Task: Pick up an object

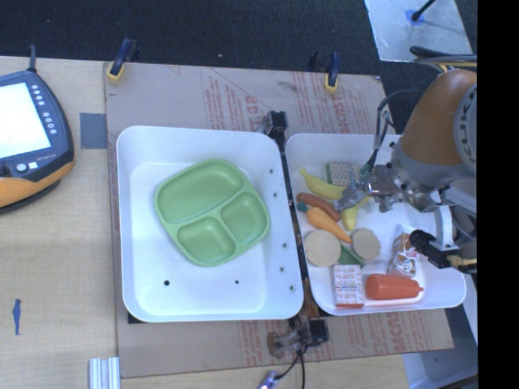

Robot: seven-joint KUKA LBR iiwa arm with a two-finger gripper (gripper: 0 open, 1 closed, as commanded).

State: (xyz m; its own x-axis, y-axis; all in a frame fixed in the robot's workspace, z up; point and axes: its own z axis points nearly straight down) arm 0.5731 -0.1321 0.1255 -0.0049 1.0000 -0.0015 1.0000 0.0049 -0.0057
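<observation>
End effector (354, 194) above cluttered right bin (454, 298)

1. the arm (438, 132), grey with an orange band, enters at the right edge of the frame, upper right.
2. its wrist slants down and to the left.
3. the gripper (354, 197) sits right of centre, fingers pointing lower left.

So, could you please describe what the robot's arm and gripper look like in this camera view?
The arm is bulky and rounded, with a broad orange band above grey metal at the wrist. Dark cables loop beside it. The gripper is a small grey metallic piece with thin fingers, and a black fitting sticks out below the wrist.
</observation>
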